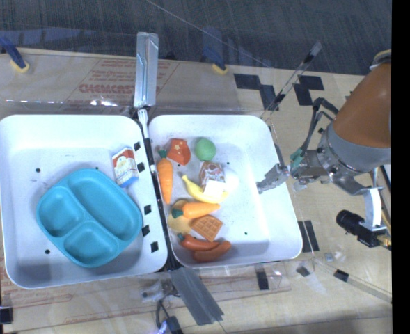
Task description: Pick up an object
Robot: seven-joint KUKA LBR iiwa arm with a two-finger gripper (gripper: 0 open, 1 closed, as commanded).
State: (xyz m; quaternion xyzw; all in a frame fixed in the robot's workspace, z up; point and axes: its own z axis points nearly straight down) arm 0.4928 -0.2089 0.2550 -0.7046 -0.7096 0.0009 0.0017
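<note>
So the grey metal end effector (269, 182) sits right over the right rim of the right-hand shallow white bin (260, 218), hanging off the grey arm with the orange band (361, 120) that comes in from the right. Can't tell if it's wide or narrow from this angle, too small and blurry, and nothing shows between its tips.

The pile of toy food is a bit to its left in that same bin, well apart from it: a white and brown packet-shaped piece (214, 177) closest, a yellow banana (200, 191) touching it, a green round ball (205, 148) and a red strawberry-ish lump (179, 150) near the back, a long orange carrot (165, 178) along the left wall. Toward the front there's another orange carrot (200, 209), a square brown waffle (207, 227) and two reddish sausages (206, 248).

The left-hand shallow white bin (24, 158) holds a blue plastic divided tray (88, 216) with a small white and red carton (124, 166) just beside its upper edge. Both bins sit side by side on the light wooden counter (344, 294).
</note>
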